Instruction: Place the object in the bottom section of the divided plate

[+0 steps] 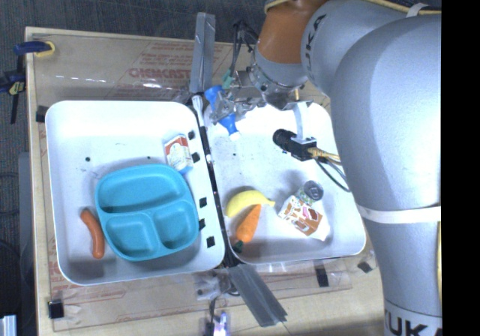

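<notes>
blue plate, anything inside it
The blue plate shows bare sections, nothing lying in them. A sausage lies outside it on the left; whatever is beneath the plate is covered.

**Bright bins, soft focus under overhead light**

Even light from above washes both white bins (67,252) close to overexposure, their floors nearly featureless. Glare streaks the clear sheet on the desk (97,76) along its far edge, and a soft highlight sits on the arm (382,102) and its orange band. Shadows are short and faint, pooling under the blue plate (146,211) and along the bin walls. The dark floor beyond falls off into gloom. The frame is mildly soft and grainy throughout; small print on packets is unreadable.
</notes>
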Controlling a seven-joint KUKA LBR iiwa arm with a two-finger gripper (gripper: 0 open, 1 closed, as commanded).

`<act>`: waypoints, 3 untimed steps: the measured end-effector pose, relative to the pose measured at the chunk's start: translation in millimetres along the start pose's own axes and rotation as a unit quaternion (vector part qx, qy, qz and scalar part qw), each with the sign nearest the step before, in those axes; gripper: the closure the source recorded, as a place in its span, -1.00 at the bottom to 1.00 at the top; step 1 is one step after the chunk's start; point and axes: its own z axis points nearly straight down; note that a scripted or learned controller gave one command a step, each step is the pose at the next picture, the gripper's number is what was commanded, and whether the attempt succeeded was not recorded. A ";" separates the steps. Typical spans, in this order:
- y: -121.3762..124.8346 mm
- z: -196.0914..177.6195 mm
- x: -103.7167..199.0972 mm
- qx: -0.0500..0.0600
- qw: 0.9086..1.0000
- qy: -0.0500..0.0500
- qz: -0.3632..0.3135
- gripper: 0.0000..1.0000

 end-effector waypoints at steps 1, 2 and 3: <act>-61.3 -1.1 43.7 0.000 0.998 0.000 -0.060 1.00; -80.9 1.2 86.4 0.000 0.982 0.000 -0.191 1.00; -80.8 1.0 85.8 0.000 0.982 -0.001 -0.190 -1.00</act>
